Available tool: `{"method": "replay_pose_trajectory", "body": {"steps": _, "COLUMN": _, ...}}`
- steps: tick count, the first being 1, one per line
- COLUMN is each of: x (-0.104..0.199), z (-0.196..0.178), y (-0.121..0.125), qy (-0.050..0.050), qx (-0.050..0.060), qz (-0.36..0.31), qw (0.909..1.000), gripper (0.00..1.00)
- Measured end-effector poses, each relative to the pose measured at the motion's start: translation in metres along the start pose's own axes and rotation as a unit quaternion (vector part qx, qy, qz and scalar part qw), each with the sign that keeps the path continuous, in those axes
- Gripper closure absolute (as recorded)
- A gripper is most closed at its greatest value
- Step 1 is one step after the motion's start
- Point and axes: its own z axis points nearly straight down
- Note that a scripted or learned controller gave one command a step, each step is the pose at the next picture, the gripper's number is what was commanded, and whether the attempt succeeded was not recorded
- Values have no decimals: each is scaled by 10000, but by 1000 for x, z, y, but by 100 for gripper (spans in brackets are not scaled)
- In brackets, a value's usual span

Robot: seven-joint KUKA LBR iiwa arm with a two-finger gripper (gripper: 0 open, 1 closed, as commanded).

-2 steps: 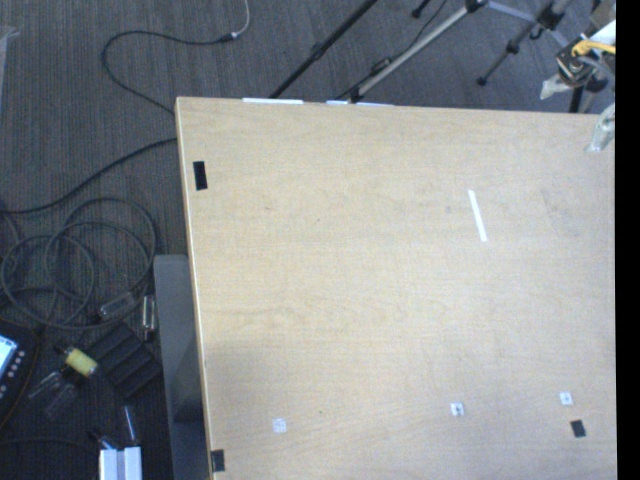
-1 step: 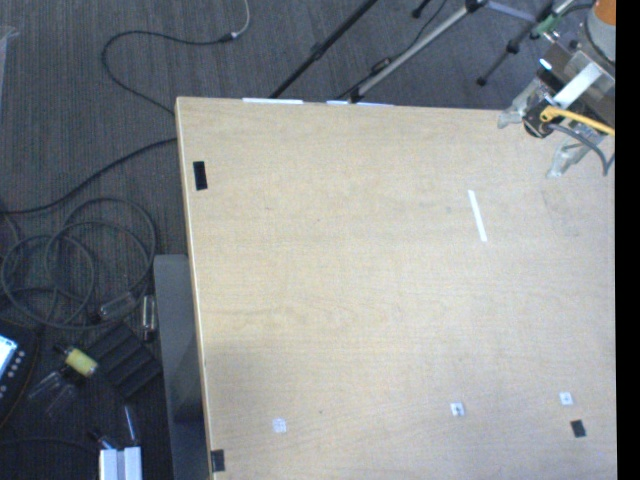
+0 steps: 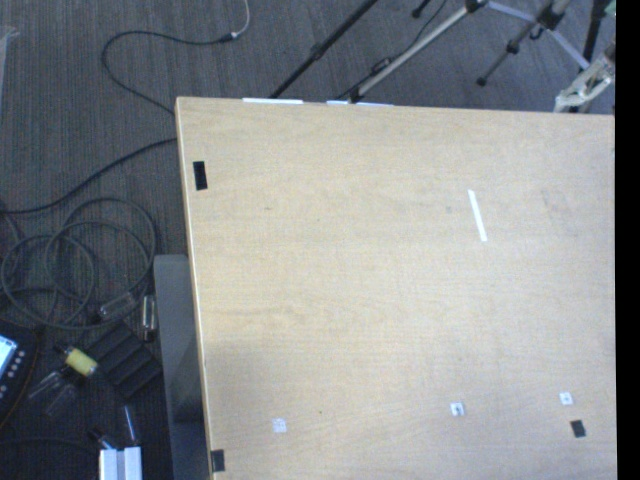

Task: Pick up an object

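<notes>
A light wooden bench top spreads across the middle and right of the camera view. One thin white strip lies flat on it toward the upper right. Small white tags sit near the front edge, with another at the front left. Small black markers are stuck near the bench's left corners, and one more sits at the front right.
Left of the bench, dark carpet holds coiled black cables, a yellow-and-black plug and a metal bracket. Tripod legs cross the floor behind the bench's far edge.
</notes>
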Motion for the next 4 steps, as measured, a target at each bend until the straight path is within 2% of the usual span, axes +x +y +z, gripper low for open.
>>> {"method": "replay_pose_trajectory", "body": {"steps": 1, "x": 58, "z": 63, "y": -7, "qy": 1, "qx": 6, "qz": 0, "qw": 10000, "gripper": 0}}
{"method": "replay_pose_trajectory", "body": {"steps": 2, "x": 33, "z": 191, "y": 11, "qy": -7, "qx": 15, "qz": 488, "qw": 9988, "gripper": 0}}
{"method": "replay_pose_trajectory", "body": {"steps": 3, "x": 1, "z": 93, "y": -4, "qy": 3, "qx": 3, "qz": -582, "qw": 9983, "gripper": 0}}
{"method": "replay_pose_trajectory", "body": {"steps": 4, "x": 45, "z": 164, "y": 8, "qy": 1, "qx": 13, "qz": -206, "qw": 9998, "gripper": 0}}
